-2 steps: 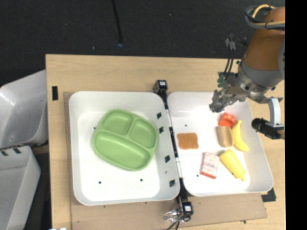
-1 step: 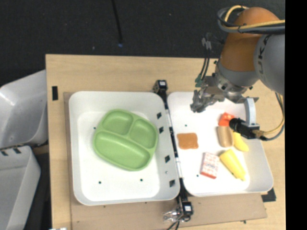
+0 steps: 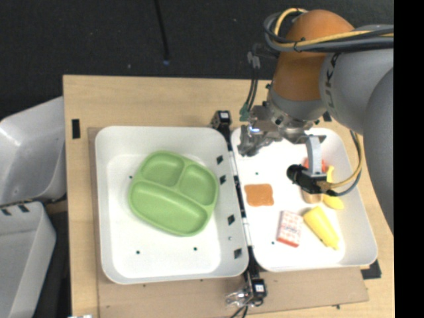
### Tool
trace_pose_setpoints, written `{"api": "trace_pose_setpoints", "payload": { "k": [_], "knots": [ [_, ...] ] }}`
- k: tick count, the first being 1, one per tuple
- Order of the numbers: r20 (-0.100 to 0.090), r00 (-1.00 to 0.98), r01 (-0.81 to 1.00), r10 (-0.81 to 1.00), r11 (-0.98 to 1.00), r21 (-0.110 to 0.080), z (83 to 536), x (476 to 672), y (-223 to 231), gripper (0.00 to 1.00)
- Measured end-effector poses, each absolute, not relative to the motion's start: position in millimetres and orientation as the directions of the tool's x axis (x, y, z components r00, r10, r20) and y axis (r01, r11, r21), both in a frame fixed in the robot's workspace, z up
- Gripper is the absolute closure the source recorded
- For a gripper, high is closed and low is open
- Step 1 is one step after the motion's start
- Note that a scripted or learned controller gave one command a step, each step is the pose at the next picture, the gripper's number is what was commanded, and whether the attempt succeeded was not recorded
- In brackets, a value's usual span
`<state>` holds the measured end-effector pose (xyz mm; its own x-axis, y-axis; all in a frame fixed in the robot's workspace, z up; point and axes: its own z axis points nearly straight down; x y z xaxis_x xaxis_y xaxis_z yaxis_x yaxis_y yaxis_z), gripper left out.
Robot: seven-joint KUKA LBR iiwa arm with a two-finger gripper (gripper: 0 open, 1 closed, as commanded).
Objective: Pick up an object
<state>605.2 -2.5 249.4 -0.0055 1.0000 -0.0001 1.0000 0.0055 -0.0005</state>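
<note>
The wooden bench (image 3: 79, 98) carries both bins. In the left bin (image 3: 109, 244) a green divided plate (image 3: 173, 192) lies flat near the middle, slightly towards the near edge, with bare white floor around it on every side.

Just past the wall the two bins share, the gripper (image 3: 249, 144) hangs over the far left corner of the right bin (image 3: 358, 244), close to that shared wall. Whether it is spread or pressed together cannot be told from this slant, and nothing can be made out in its grasp. The arm (image 3: 305, 52) rises behind it over the bin's far edge.

The loose things all lie nearer the front of the bin than the gripper and apart from it. Closest is a flat orange square (image 3: 259, 195), on the floor near the shared wall, about midway along it. To its right and nearer the front edge lies a small pink-and-white box (image 3: 289, 228). Just beside the box on the right, a yellow oblong piece (image 3: 321, 225) lies at a slant. A smaller yellow bit (image 3: 334, 203) sits just beyond it, towards the bin's right edge.
</note>
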Motion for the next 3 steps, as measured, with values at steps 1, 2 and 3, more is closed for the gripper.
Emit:
{"api": "trace_pose_setpoints", "payload": {
  "k": [1, 2, 3],
  "knots": [
    [0.002, -0.007, 1.0, 1.0, 0.007, 0.002, 257.0, 612.8, 45.9, 1.0],
    [0.001, -0.006, 1.0, 1.0, 0.006, 0.002, 255.9, 630.2, 89.1, 1.0],
    [0.0, -0.003, 1.0, 1.0, 0.003, 0.0, 255.9, 629.5, 86.3, 0.0]
  ]
}}
